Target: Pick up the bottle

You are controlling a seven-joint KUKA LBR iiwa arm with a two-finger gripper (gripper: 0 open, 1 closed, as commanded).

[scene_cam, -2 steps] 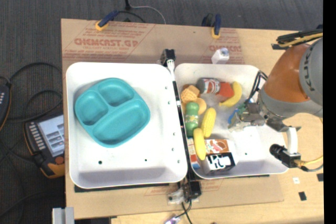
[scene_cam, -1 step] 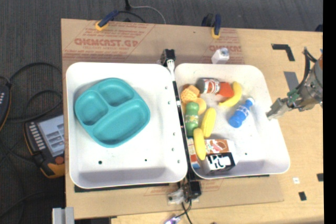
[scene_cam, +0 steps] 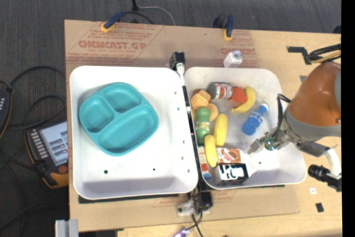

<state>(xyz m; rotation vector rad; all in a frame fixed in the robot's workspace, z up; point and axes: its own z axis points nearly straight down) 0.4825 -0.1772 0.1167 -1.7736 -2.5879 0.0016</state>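
Observation:
The bottle (scene_cam: 254, 119) is small, blue and clear with a white cap, and it lies tilted on the floor of the right bin (scene_cam: 288, 169), right of the toy food. My gripper (scene_cam: 262, 145) hangs low over the bin floor just below and to the right of the bottle, a short gap away from it. The arm's orange band (scene_cam: 317, 98) rises above the bin's right wall. Nothing is visibly held.
A can (scene_cam: 221, 90), banana (scene_cam: 248, 100), corn (scene_cam: 221, 127), green vegetable (scene_cam: 203, 119) and a black-and-white box (scene_cam: 233, 171) crowd the right bin's left half. The left bin (scene_cam: 89, 175) holds a teal divided plate (scene_cam: 118, 117). Clamps and cables lie around the board.

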